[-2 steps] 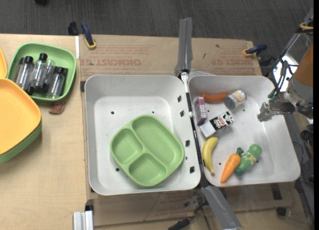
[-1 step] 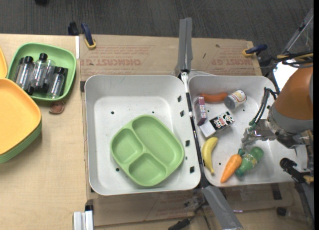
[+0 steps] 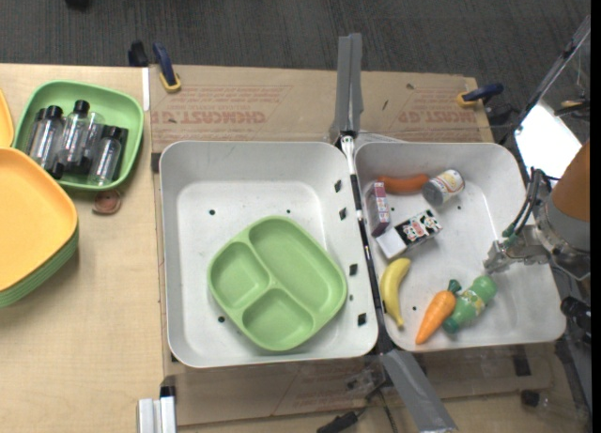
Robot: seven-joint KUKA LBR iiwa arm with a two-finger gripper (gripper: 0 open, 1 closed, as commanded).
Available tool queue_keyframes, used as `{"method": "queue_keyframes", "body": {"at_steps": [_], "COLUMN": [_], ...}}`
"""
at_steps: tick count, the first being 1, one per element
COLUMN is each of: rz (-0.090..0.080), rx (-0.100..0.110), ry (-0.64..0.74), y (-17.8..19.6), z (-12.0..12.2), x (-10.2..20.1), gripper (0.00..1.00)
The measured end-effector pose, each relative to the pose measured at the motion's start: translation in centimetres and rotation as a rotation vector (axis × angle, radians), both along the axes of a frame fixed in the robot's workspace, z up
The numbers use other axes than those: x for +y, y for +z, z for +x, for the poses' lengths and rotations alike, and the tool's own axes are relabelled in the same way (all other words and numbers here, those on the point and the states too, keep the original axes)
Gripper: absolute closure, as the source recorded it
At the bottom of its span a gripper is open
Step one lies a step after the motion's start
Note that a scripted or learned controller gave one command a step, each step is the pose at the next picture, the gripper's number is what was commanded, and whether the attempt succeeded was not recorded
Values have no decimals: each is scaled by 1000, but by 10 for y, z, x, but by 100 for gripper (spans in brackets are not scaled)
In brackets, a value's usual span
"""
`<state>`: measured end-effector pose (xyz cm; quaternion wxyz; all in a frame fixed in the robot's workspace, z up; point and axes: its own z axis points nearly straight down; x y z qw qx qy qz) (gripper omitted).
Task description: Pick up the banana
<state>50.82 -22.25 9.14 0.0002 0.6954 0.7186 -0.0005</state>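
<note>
The yellow banana (image 3: 394, 291) lies along the left wall of the right bin (image 3: 526, 328), curved, with one end near the front. My gripper (image 3: 501, 255) hovers at the right side of that bin, well to the right of the banana and just above a green bottle (image 3: 471, 299). Nothing is seen held in it. The grey arm with its orange band (image 3: 575, 194) comes in from the right edge.
An orange carrot (image 3: 433, 316) lies between the banana and the green bottle. A cow-print carton (image 3: 418, 229), a pink box (image 3: 377, 208), an orange sausage (image 3: 406, 183) and a can (image 3: 443, 185) sit further back. The left bin (image 3: 188, 177) holds a green divided plate (image 3: 277, 281).
</note>
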Motion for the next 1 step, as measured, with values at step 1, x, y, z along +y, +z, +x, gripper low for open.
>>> {"method": "queue_keyframes", "body": {"at_steps": [1], "rz": [0], "rx": [0], "ry": [34], "y": [84], "z": [11], "x": [0], "gripper": [100]}}
